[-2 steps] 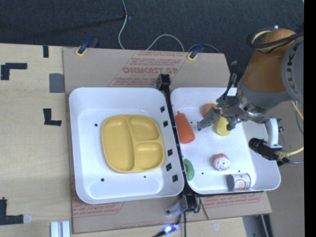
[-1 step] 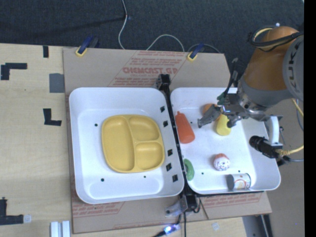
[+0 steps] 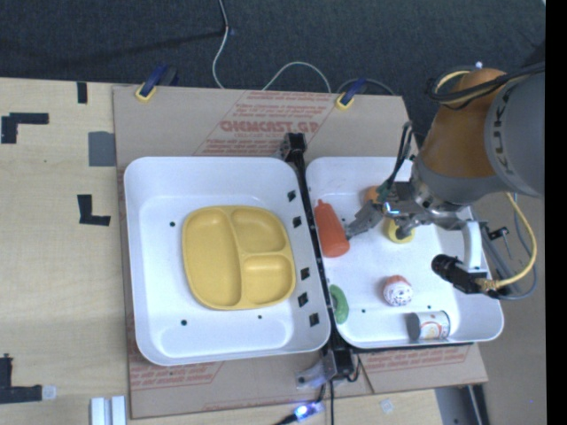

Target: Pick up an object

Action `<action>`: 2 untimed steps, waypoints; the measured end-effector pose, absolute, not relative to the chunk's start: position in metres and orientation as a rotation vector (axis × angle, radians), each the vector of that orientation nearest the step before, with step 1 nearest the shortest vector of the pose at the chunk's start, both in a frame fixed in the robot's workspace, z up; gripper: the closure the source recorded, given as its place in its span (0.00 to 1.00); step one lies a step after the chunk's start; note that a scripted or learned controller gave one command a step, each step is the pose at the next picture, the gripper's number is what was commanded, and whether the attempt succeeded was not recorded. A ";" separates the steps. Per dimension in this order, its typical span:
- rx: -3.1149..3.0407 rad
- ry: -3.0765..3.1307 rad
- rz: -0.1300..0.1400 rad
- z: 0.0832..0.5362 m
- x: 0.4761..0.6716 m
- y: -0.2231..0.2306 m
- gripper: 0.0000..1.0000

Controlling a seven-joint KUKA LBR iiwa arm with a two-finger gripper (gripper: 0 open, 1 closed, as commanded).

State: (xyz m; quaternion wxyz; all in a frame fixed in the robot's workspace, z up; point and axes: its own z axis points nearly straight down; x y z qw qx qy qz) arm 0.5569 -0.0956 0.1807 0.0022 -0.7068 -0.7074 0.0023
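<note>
Two white bins are sitting side by side on the desk [image 3: 53, 237], on a cardboard sheet [image 3: 266, 122]. The left bin [image 3: 146, 184] is holding a yellow divided plate [image 3: 237, 257], lying flat near its middle. The right bin [image 3: 478, 330] is holding several small things. An orange carrot [image 3: 330, 229] is lying along the bin's left wall, just beside the divider. A green item [image 3: 338, 303] is resting lower down against the same wall. A small round white-and-red ball [image 3: 397, 290] is sitting near the bin's middle, and a can [image 3: 429, 327] is lying on its side near the bottom rim, just below the ball. A yellow ring-shaped item [image 3: 400, 231] is lying just under the wrist.

The arm [image 3: 483, 140] is reaching in from the right over the right bin. The end effector [image 3: 368, 218] is hanging low, its grey fingers [image 3: 358, 227] pointing at the carrot, near its right side. Whether the fingers are spread or pressed together cannot be told. Nothing is visibly sitting between them.
</note>
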 end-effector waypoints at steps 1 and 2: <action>-2.217 -2.219 0.008 0.135 0.550 -0.095 0.00; -2.219 -2.223 0.003 0.082 0.549 -0.094 0.00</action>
